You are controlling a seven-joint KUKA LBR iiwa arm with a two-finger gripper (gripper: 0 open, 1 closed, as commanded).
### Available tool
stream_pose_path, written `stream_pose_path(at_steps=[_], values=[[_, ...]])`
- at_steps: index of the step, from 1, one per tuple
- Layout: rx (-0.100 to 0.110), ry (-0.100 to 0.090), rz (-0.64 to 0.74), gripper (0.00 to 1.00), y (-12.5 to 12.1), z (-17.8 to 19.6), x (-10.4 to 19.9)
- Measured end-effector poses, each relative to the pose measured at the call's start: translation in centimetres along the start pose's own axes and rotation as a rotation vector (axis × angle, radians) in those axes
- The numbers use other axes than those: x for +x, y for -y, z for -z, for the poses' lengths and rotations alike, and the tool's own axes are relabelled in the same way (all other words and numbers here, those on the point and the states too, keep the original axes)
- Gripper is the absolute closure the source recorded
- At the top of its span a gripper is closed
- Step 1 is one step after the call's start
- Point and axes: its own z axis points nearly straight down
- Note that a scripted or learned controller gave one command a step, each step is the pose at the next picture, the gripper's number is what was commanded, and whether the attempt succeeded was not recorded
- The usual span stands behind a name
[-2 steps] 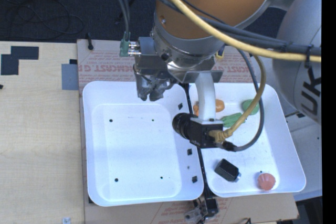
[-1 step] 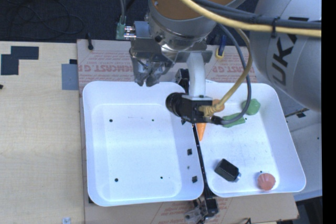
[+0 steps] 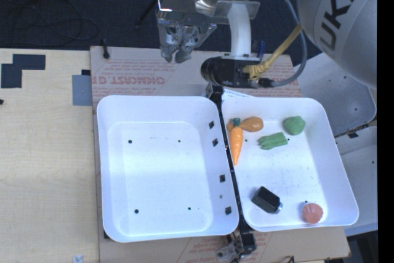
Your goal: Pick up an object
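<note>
Camera view has the arm [image 3: 345, 3] coming in from about 2 o'clock, way up over the counter [image 3: 43, 151]. Two white bins sit side by side: left bin [image 3: 111, 114] and right bin [image 3: 326, 151]. The gripper [image 3: 180, 53] hangs at 12 o'clock, above the cardboard [image 3: 135, 77] behind the left bin, clear of both bins. Fingers look pressed together with nothing between them.

Everything pickable is in the right bin: carrot [image 3: 236, 143] at 9 o'clock along the divider, touching an orange lump [image 3: 252, 124] at 11. Green pod [image 3: 273, 141] near centre, green ball [image 3: 294, 125] at 1 o'clock. Black block [image 3: 266, 199] at 6, pink ball [image 3: 312, 212] at 5.
</note>
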Motion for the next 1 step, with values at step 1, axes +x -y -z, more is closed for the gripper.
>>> stream_pose_path(at_steps=[1], values=[[0.005,0.002,0.000,1.00,-2.06,-0.30,0.03]])
